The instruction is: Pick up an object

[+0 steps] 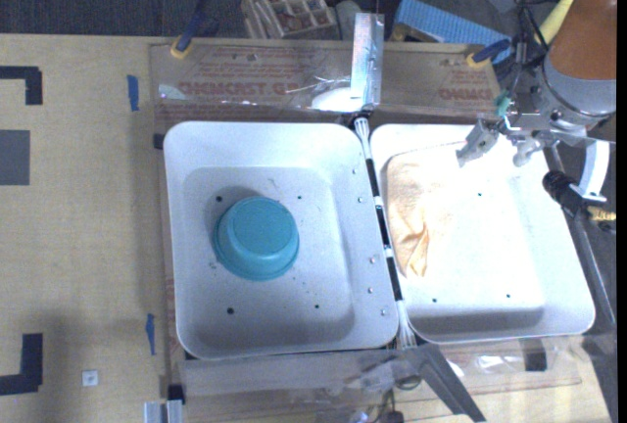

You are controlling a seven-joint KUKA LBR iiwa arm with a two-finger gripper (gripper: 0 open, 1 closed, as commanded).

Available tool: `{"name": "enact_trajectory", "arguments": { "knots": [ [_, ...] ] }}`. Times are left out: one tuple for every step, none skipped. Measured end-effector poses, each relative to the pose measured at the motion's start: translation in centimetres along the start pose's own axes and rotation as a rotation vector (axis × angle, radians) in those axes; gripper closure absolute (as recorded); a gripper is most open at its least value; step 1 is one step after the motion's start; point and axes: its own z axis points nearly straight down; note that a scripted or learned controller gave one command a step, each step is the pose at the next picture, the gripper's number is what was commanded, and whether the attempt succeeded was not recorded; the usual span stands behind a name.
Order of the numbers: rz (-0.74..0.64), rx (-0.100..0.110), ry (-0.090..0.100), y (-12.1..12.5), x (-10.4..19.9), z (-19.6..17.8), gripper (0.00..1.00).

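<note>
Tool (500, 141) is seen with fingers apart and unloaded above the right bin's (549, 313) far edge; a tan cloth (411, 215) lies inside.

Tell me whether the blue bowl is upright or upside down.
Upside down. The bowl in the left bin shows a flat, closed round top with sides flaring outward below it; no hollow faces the camera.
</note>
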Motion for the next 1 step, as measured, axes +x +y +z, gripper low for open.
{"name": "enact_trajectory", "arguments": {
  "knots": [
    [-0.085,0.0,0.0,-6.03,3.12,13.33,0.0]
  ]
}}
